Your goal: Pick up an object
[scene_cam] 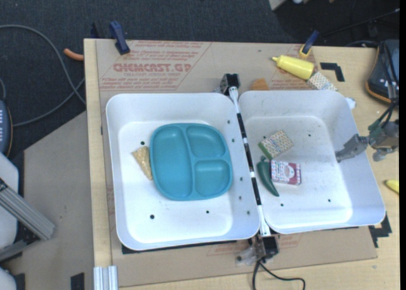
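The right bin (317, 216) holds three small things near its left wall: a green pepper-shaped item (267, 177), a red and white packet (285, 172) beside it, and a tan and green patterned piece (276, 143) just behind them. In the left bin (171, 235) lies a teal divided plate (190, 160), with a tan crumbly piece (143, 160) tucked at its left edge. My gripper (351, 149) reaches in over the right bin's right rim, well to the right of the packet and touching none of the objects.
A yellow bottle (294, 65) lies on the bench behind the right bin, with a small orange item (259, 84) near it. Blue clamps (118, 36) (309, 42) stand at the bench's back edge. A small yellow object (393, 185) lies at the far right.
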Robot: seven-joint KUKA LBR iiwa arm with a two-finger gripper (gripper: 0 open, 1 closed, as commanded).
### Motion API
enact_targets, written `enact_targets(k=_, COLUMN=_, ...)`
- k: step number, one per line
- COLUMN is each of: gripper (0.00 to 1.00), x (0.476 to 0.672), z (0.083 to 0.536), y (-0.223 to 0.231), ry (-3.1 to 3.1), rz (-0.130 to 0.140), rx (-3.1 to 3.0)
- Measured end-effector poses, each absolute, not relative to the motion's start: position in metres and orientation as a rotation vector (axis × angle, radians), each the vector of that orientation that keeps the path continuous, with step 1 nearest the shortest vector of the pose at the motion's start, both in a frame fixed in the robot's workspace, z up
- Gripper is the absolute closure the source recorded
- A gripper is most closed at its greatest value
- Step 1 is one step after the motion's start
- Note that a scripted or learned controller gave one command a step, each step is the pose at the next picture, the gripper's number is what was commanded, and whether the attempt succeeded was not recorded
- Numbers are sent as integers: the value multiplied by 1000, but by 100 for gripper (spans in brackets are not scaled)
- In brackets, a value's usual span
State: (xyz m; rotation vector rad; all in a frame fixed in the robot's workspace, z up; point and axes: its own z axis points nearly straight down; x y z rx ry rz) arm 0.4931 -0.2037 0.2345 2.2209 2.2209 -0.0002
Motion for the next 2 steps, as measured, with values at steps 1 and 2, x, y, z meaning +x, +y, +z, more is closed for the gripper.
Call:
enact_targets(k=1, gripper=0, x=510, z=125, y=-136, ry=2224, rz=-1, rx=2222)
enact_targets(k=2, gripper=0, x=522, z=85, y=-96, ry=2221, rz=0, rx=2222)
